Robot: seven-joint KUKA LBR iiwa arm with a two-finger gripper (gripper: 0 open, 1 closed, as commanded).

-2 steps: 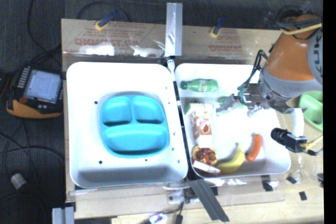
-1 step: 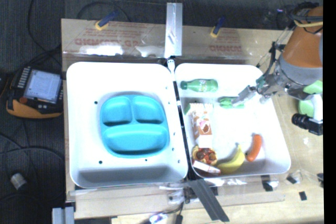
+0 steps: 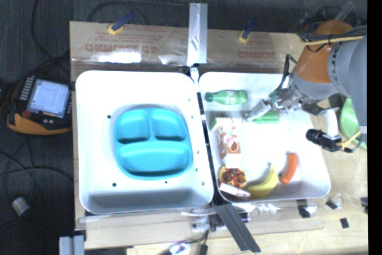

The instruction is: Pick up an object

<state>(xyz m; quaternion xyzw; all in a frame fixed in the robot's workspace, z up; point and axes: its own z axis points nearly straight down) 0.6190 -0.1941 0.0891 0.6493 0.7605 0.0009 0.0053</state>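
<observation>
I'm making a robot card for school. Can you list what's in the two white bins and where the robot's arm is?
left bin: holds a blue tray with three compartments
right bin: green bottle, snack packet, banana, orange sausage-shaped toy, small box with a red picture
arm: reaches in from the right, over the right bin's top part
tool: low beside a green item, near the bottle
tool holding something: cannot tell
</observation>
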